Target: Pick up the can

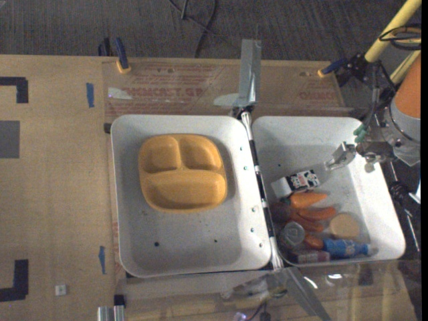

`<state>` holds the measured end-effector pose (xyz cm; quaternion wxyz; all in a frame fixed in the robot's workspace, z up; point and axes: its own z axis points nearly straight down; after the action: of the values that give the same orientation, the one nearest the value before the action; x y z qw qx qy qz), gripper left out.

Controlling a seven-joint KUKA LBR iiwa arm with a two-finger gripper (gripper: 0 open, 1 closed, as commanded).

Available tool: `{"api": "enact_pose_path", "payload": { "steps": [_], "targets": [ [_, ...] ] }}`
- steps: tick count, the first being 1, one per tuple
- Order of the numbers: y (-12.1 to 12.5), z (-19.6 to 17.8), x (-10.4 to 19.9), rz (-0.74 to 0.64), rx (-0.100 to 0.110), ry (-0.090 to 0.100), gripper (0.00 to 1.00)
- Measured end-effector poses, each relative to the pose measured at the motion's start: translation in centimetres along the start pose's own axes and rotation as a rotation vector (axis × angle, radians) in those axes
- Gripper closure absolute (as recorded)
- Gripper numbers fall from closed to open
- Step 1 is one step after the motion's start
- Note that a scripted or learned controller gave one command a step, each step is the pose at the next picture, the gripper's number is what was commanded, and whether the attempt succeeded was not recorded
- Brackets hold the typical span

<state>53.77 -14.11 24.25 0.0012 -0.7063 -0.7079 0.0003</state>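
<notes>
Nearest, can (pixel 292 235) lying among clutter, ungrasped; gripper (pixel 341 156) hovering above, fingers' spread unclear. Next: descend leftward onto can.

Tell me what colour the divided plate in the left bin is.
Yellow-orange divided plate, clearest in the camera view.

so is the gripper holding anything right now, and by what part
Nothing is held. The gripper hangs over the right bin above bare floor, nothing between its jaws. The can lies untouched lower in that bin among the other items.
</notes>
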Motion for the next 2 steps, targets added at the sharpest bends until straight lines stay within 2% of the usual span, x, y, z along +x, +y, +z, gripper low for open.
{"api": "enact_pose_path", "payload": {
  "steps": [1, 2],
  "targets": [
    [6.7, 3.4, 3.4, -0.013, -0.005, -0.002, 0.0],
    [9.5, 15.5, 4.0, -0.077, -0.009, -0.002, 0.0]
  ]
}}
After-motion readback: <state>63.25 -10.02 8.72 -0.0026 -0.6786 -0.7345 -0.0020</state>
